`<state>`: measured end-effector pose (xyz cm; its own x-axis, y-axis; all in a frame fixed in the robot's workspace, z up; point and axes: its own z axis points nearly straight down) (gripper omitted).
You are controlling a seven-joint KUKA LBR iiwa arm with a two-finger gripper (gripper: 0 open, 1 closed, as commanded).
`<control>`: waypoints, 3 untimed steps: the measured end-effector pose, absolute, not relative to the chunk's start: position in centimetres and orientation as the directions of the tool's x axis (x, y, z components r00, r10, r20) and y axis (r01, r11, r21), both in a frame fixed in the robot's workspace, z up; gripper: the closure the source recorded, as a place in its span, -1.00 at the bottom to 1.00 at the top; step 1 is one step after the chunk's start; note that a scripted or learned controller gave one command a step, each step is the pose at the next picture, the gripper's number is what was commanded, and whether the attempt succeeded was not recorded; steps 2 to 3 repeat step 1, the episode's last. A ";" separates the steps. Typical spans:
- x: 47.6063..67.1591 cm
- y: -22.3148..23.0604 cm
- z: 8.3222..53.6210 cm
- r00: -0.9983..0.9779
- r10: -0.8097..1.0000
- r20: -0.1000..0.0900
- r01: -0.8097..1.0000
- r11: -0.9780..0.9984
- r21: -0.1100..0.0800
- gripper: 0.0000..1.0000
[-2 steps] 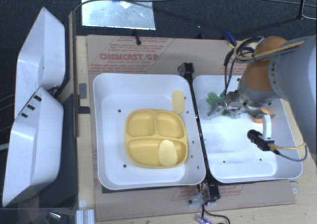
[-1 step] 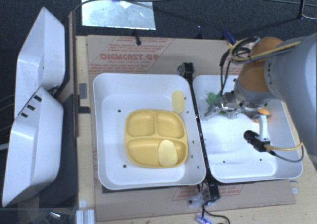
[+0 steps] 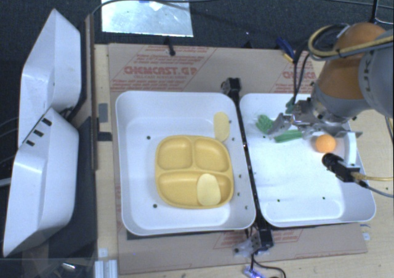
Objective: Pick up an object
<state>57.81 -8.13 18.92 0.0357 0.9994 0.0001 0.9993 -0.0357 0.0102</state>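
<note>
End effector (image 3: 284,124) hangs low over the right bin (image 3: 295,200), its fingers spread around green objects (image 3: 277,130) near the bin's back wall. An orange ball (image 3: 325,143) lies just beside. A yellow tray (image 3: 194,171) sits in the left bin (image 3: 138,166).

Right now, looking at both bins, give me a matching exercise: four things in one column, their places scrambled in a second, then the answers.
Things:
1. Yellow divided plastic tray
2. Small orange ball
3. Pale yellow oval piece
4. Green plastic pieces

Places:
A. Beside the hand, right bin's far part
B. Middle of the left bin
C. Right bin, near its right wall
D. In the tray's near compartment

Pairs: 1-B, 2-C, 3-D, 4-A
</note>
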 end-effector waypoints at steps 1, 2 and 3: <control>56.3 -4.3 21.9 -0.041 0.999 0.001 0.999 0.041 0.002 -1.00; 56.3 -4.3 21.9 -0.041 0.999 0.001 0.999 0.041 0.002 -1.00; 56.3 -4.3 21.9 -0.041 0.999 0.001 0.999 0.041 0.002 -1.00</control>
